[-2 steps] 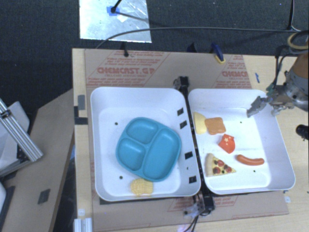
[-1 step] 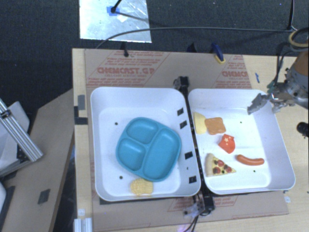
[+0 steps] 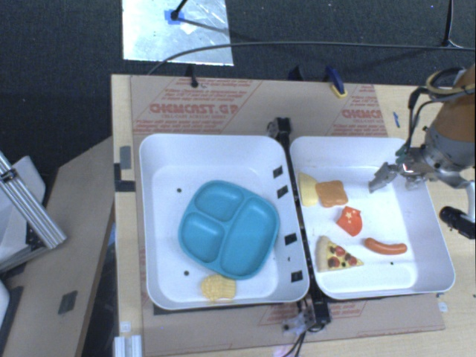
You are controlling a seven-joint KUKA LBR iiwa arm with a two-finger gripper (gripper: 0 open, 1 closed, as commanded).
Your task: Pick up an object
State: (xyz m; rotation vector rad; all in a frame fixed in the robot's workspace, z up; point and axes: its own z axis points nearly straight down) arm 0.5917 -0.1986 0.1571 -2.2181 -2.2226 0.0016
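Note:
The right bin (image 3: 428, 233) holds a pale yellow piece (image 3: 307, 190), an orange-brown slice (image 3: 332, 193), a small red toy fruit (image 3: 350, 220), a red sausage (image 3: 385, 247) and a pizza slice (image 3: 337, 256). My gripper (image 3: 394, 182) hangs over the bin's upper right part, right of the orange-brown slice and above the sausage. It is open, fingers spread, with nothing between them.
The left bin (image 3: 160, 199) holds a blue divided plate (image 3: 229, 229) and a yellow corn-like toy (image 3: 219, 287) near its front wall. A black divider (image 3: 291, 222) runs between the bins. A metal rail (image 3: 30, 207) lies off the bench at left.

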